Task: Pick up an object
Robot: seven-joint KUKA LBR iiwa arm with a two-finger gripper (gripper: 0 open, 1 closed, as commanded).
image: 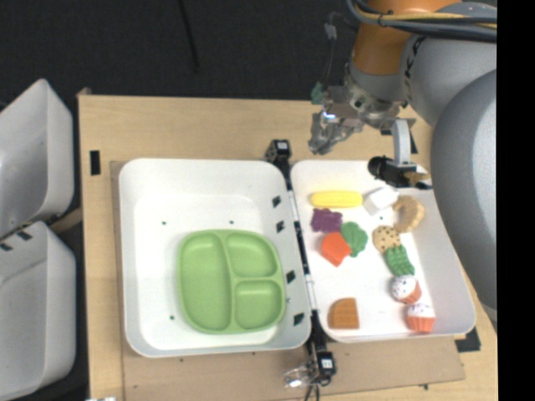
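Note:
My gripper [324, 140] hangs above the far left corner of the right bin [456, 295], with nothing visible between its fingers. Below it in that bin lie a yellow corn cob [336, 199], a purple piece [326, 220], an orange-red piece [334, 248] and a green broccoli [355, 236]. Further right are a white block [379, 199], a tan pretzel [409, 213], a cookie [384, 238], a green ridged piece [399, 261], a white-red ball [404, 289], a cupcake [420, 317] and a brown waffle [343, 313].
The left bin [138, 224] holds a green divided plate [231, 281]. A ridge with black clips [294, 224] separates the two bins. White blocks [29, 157] stand off the bench at the left.

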